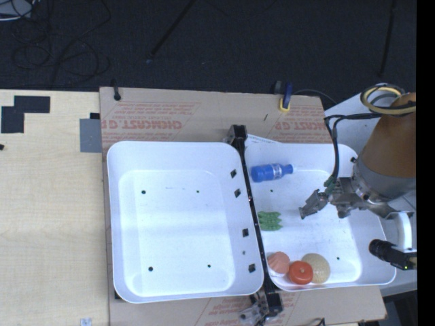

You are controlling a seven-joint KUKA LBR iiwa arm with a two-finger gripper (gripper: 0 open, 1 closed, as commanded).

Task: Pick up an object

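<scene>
On the left the counter (47, 216) shows bare pale wood with a few dark patches near its upper edge. Next comes the left bin (126, 161), a shallow white tray with small dark dots on its floor. A black divider strip (248, 216) separates it from the right bin (353, 267). Inside the right bin, a blue bottle (270, 172) lies on its side near the far wall, a small green object (269, 220) rests close to the divider, and three round items cluster at the near edge: a pinkish piece (278, 261), a red one (300, 272) and a tan one (317, 266), touching one another; their exact kind is hard to make out. Further right, the arm (391, 155) leans in from the edge, its upper part cut off. The gripper (314, 206) hangs over the middle of the right bin, its fingers slightly parted with nothing between them, well apart from the bottle and the green object.
</scene>
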